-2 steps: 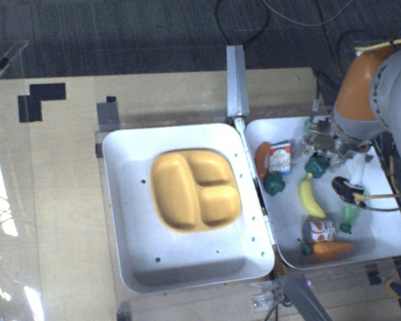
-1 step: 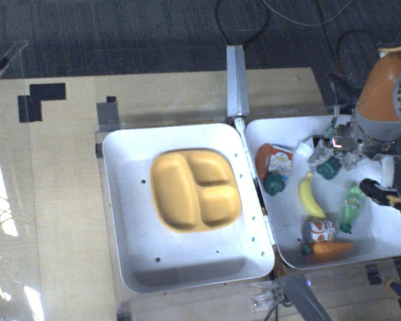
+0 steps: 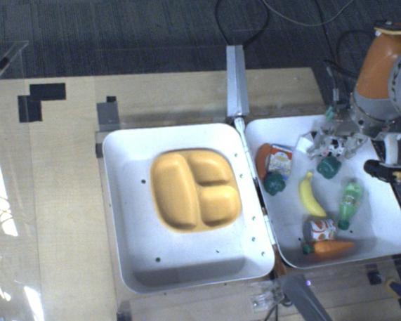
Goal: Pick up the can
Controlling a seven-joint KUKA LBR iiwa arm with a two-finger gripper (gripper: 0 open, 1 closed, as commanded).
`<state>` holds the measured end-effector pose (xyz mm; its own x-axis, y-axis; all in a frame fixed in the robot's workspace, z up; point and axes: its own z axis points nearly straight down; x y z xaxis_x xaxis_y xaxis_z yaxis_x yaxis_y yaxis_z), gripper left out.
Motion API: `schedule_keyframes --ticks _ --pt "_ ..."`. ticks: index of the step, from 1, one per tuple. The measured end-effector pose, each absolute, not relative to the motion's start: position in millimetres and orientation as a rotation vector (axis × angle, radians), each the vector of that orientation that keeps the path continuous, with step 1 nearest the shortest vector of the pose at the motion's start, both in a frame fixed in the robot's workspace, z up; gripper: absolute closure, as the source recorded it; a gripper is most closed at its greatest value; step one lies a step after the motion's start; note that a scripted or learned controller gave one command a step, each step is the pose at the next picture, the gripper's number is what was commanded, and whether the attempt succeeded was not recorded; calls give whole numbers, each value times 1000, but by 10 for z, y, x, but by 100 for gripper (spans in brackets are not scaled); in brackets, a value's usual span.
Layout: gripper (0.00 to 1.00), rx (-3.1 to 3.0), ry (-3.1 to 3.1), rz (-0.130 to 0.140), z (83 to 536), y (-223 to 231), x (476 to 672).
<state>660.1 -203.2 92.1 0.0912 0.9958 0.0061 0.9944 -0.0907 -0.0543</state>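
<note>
The can (image 3: 321,229), silver-topped with an orange and white label, lies on its side near the front of the right bin (image 3: 398,236). It rests just behind an orange carrot (image 3: 330,248). My gripper (image 3: 334,145) hangs over the back of the right bin, well behind the can and not touching it. A small teal object (image 3: 328,167) sits directly in front of the gripper. The grey arm with its orange band (image 3: 381,61) enters from the right.
The right bin also holds a yellow banana (image 3: 310,195), a green bottle (image 3: 349,203), a red and white packet (image 3: 274,160) and a second teal piece (image 3: 273,183). A yellow divided tray (image 3: 195,188) sits in the left bin (image 3: 136,261).
</note>
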Motion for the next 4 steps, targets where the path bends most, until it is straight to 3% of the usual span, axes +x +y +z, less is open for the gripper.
schedule_keyframes --ticks 1,2,3,4 --pt "100 -2283 -2095 58 1032 -2040 6600" --pt "100 -2311 -2140 -9 2247 -1897 6679" --pt "100 -2250 -2201 -6 1947 -1714 6705" --pt "0 -2250 -2202 -6 1949 -1715 6705"
